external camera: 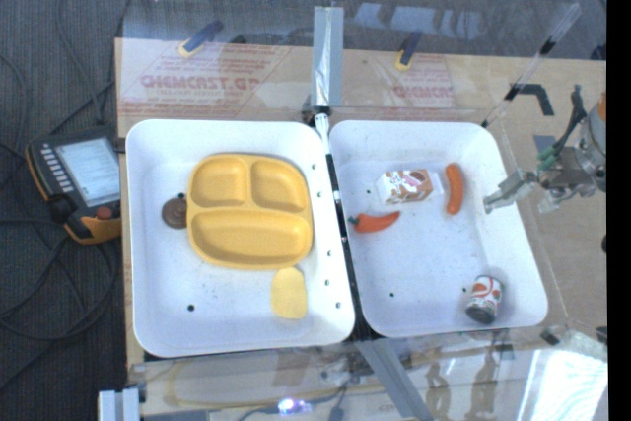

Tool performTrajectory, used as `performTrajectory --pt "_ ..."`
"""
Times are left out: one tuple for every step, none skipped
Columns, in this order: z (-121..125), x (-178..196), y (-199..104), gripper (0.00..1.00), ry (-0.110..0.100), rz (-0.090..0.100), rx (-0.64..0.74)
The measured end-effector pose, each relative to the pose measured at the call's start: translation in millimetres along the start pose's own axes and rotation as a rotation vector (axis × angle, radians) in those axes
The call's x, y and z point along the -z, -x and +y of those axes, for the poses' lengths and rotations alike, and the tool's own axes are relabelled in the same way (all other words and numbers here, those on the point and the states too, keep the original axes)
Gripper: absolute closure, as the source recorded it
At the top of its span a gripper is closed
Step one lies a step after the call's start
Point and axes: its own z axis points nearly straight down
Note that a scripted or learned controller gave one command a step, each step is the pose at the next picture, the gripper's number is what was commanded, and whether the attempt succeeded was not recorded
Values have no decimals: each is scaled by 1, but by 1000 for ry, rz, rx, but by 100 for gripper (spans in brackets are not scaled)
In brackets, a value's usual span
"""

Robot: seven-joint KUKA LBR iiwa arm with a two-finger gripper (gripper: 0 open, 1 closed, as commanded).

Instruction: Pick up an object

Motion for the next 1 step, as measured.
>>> performTrajectory --pt "78 -158 -1 0 7 5 216"
